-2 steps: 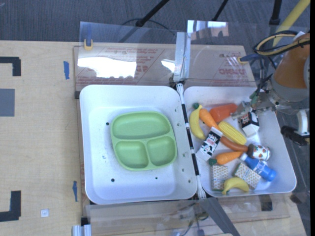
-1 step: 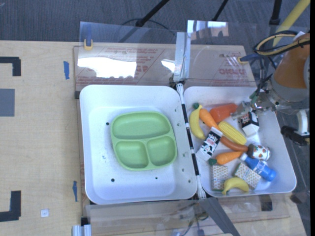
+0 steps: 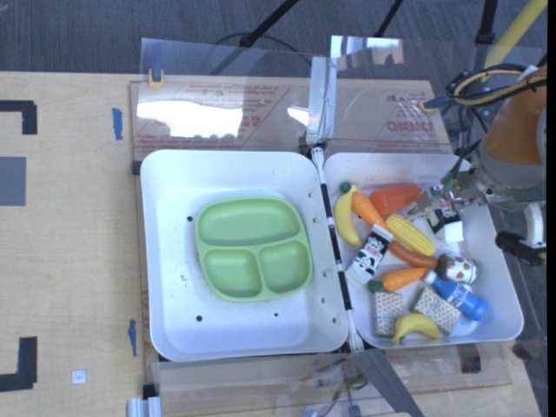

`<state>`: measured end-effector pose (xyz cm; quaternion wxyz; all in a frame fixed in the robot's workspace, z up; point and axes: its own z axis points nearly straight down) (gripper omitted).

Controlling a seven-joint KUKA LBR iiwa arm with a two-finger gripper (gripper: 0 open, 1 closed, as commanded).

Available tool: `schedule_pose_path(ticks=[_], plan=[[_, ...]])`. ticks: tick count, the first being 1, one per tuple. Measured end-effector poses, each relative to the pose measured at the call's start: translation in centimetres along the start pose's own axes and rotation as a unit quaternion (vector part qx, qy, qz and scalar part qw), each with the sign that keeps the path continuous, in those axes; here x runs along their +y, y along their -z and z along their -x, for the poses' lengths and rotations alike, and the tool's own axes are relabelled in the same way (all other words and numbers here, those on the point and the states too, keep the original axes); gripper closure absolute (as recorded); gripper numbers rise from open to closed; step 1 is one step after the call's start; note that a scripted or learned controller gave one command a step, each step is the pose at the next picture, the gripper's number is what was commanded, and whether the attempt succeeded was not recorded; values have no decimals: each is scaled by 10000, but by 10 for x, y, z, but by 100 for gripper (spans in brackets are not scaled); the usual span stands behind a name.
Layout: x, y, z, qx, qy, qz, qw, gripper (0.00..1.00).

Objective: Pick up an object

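Note:
The right bin (image 3: 508, 315) holds several toy foods. A yellow banana (image 3: 345, 217) lies at its left, beside an orange carrot (image 3: 372, 212) and a red-orange piece (image 3: 395, 196). Near the middle are a corn cob (image 3: 410, 234), a black-and-white carton (image 3: 369, 252) and a smaller carrot (image 3: 404, 278). A blue bottle (image 3: 461, 301), two waffle-like squares (image 3: 387, 306) and a small banana (image 3: 415, 326) lie toward the front. My gripper (image 3: 446, 203) hangs low over the bin's far right part, just right of the red-orange piece. Nothing can be made out between its tips.
The left bin (image 3: 165, 259) carries a green divided plate (image 3: 254, 248). A central ridge (image 3: 334, 250) separates the bins. Clear plastic panels (image 3: 261, 102) stand behind them. The arm's orange band (image 3: 514, 129) and cables (image 3: 486, 85) fill the upper right.

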<state>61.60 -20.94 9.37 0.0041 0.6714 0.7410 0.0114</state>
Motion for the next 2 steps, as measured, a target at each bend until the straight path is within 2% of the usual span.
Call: schedule_pose_path(ticks=[1, 2], plan=[[-2, 8, 6, -62, -19, -15, 10000, 100], [54, 95, -79, -47, -222, -124, 9997, 100]])
